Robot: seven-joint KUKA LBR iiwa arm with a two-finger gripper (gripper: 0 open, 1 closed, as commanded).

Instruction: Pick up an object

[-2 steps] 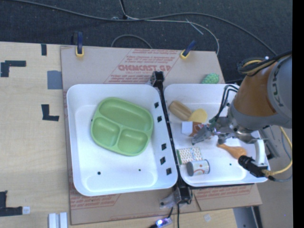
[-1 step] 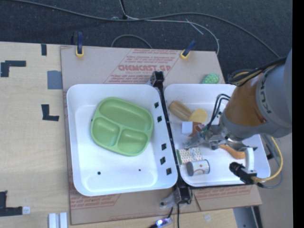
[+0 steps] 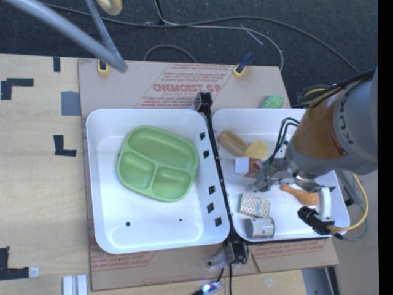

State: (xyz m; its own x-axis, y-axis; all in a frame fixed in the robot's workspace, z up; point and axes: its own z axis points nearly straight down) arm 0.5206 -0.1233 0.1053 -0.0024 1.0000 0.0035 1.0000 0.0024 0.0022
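The arm [image 3: 331, 131] is seen reaching in from 3 o'clock over the right bin [image 3: 236, 117]. The jaws [image 3: 265, 180] are lowered at the bin's centre; how far they are parted cannot be told. Around them objects are scattered: a tan cylinder [image 3: 233, 142] at 11 o'clock, a yellow piece [image 3: 258, 149] at 12, an orange item [image 3: 301, 195] at 3, a patterned packet [image 3: 254, 206] and a small metal cup [image 3: 260, 227] at 6. A green divided plate [image 3: 158, 163] lies in the left bin [image 3: 101, 183] on the tabletop [image 3: 37, 183]
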